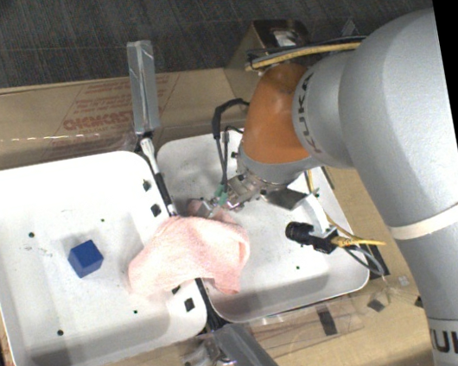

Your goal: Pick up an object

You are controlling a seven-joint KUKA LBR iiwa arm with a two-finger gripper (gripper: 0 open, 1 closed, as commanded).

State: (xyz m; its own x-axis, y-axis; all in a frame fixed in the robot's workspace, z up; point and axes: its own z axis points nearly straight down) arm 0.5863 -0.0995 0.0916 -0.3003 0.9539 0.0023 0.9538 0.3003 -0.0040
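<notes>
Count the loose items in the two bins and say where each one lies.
2. A blue cube lies in the view's left bin. A pink cloth drapes over the adjoining rims, part in each bin. Others may hide under the cloth or arm.

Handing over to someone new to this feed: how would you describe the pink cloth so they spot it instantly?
The view's left bin and right bin stand side by side. Across their shared middle wall lies the pink cloth, draped into both. It is soft, crumpled and pale pink, unlike the small hard-edged blue cube left of it.
</notes>
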